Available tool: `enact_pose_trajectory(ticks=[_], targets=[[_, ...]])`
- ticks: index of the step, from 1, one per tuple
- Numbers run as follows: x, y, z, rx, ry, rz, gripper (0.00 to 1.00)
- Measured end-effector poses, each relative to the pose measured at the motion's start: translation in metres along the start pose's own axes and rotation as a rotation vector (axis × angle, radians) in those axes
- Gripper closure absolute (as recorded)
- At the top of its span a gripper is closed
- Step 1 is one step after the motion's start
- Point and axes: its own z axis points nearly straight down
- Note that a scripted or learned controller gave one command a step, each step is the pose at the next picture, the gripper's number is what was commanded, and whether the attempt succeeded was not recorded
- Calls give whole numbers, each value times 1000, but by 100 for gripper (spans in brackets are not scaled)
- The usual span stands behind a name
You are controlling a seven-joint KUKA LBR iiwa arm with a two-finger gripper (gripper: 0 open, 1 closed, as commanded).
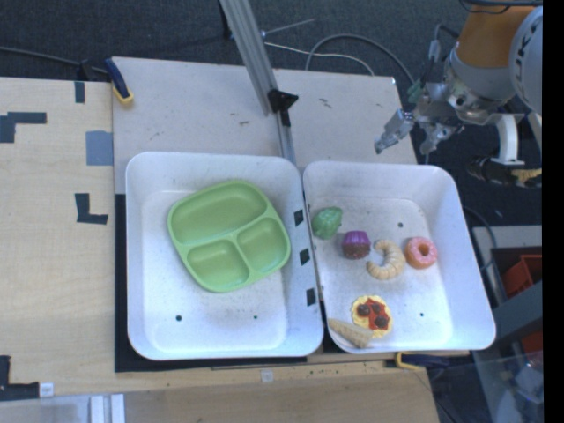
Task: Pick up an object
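My gripper (407, 139) hangs above the far right corner of the right bin (458, 236), fingers spread apart with nothing between them.

My arm (498, 33) comes in from the upper right, grey with its orange band, and the fingers sit just outside the bin's far rim, over the bench. In the right bin lie a green leafy toy (327, 222) near the left wall, a purple piece (356, 244) beside it, a curved croissant (385, 260), a pink donut (420, 253), a small tart with red topping (371, 314) and a cone-shaped piece (351, 333) at the near edge. The left bin (150, 307) holds a green divided tray (229, 234), lying flat and turned at a slant.
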Motion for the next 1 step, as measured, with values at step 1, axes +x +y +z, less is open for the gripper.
enact_pose_trajectory(ticks=[1], targets=[[0,0,0,1,0,0,0]])
